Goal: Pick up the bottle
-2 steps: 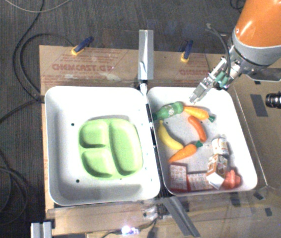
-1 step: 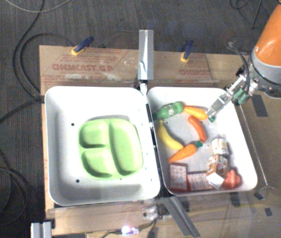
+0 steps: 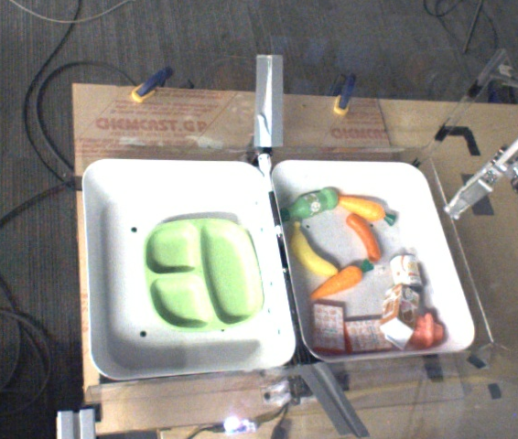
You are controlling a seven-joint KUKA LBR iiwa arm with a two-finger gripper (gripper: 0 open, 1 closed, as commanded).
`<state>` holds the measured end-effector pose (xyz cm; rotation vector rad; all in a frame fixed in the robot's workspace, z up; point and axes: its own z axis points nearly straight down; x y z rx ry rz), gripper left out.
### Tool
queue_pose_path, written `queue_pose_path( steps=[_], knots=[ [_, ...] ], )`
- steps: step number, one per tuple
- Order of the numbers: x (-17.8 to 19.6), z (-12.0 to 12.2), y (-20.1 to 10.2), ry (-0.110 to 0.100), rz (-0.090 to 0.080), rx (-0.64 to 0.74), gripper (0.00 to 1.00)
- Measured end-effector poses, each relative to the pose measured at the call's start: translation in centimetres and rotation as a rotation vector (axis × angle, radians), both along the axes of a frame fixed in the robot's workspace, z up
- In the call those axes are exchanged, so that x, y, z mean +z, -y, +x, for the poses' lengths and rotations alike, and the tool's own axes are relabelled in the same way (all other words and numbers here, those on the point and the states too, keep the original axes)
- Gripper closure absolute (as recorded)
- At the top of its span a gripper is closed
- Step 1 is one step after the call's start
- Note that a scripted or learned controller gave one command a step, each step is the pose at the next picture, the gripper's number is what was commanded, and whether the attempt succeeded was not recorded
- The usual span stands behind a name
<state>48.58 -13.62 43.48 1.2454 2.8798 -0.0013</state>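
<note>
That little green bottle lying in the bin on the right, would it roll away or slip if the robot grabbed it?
Probably somewhat. The green bottle lies on its side against the right bin's upper-left wall, so its rounded body could roll under a nudge. It looks like smooth plastic, perhaps slippery. The banana and carrot close beside it may limit rolling but crowd a grasp.

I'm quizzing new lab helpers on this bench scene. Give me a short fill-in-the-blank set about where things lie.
1. The green bottle lies in the ____ bin's far corner.
2. The left bin holds a ____ divided tray.
3. The banana lies just ____ of the bottle.
4. The tool is outside the right bin, on the ____ side of the view.

Missing words: right; green; nearer the camera; right
</note>
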Motion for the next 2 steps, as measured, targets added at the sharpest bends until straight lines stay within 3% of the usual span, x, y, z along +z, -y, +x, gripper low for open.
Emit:
queue_pose_path(
  steps=[1, 2],
  knots=[
    [-5.8, 0.0, 8.8, -0.002, 0.0, 0.027, 1.0],
    [0.0, 0.0, 8.7, -0.001, 0.001, 0.019, 1.0]
  ],
)
